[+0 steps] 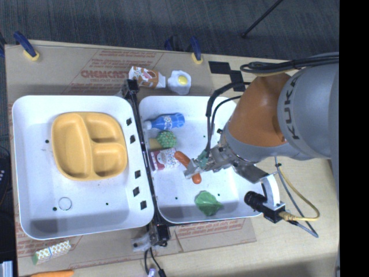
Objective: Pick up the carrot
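Fingers (189,172) straddle the carrot (181,157) mid-length, one each side. They look closed onto it, with orange showing past the gripper (195,167) at both ends. Lift not confirmed; the carrot looks level with the bin floor.

Left to right:
- left bin (17,154): white, shallow, smooth plastic. Holds a yellow divided plate (89,144), matte, rounded corners, three wells.
- right bin (173,209): same kind, cluttered along its left side. Blue bottle (165,122) lying flat near the top, glossy. Just below it a green ball (166,138), bumpy surface. Below that a red-and-white packet (163,159), flat, shiny wrap.
- carrot: middle of the right bin, touching or just beside the packet's right edge, lying diagonally, upper end toward the packet and lower end toward the bin's front.
- green leafy lump (207,203): front of the right bin, apart from the carrot, crinkled.
- arm (271,120): grey and orange, over the bin's right side.

Handling, my read: likely a toy carrot, so light, stiff, smooth and a bit slippery. It's round and tapered, so it can roll or squirt out of flat pads. Mid-length across the thick part is the right hold. Lift straight up to clear the packet.
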`<state>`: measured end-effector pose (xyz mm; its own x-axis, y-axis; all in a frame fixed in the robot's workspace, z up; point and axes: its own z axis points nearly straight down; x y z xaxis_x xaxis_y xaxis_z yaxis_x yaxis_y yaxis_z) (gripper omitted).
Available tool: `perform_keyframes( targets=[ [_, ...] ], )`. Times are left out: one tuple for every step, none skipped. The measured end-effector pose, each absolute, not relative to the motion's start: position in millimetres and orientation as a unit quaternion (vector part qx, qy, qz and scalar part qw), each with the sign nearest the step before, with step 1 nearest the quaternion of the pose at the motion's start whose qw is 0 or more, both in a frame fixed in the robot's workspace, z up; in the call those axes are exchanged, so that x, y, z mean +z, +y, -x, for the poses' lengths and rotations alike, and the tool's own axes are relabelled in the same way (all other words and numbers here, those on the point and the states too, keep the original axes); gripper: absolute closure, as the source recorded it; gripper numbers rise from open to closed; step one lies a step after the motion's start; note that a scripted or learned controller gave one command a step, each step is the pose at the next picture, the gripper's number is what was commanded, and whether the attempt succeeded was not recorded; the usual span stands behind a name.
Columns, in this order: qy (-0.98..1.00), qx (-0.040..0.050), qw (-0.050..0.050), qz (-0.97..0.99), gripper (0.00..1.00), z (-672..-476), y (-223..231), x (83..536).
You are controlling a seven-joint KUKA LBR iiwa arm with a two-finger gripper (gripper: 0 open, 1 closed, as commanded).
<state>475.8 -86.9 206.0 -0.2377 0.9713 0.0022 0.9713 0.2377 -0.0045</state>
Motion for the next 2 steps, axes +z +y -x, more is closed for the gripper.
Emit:
perform_keyframes(
  targets=[
    [-0.807, 0.0009, 0.002, 0.590, 1.00, -476.1, -43, 191],
    [-0.753, 0.0003, 0.001, 0.658, 1.00, -476.5, -118, 280]
  ],
)
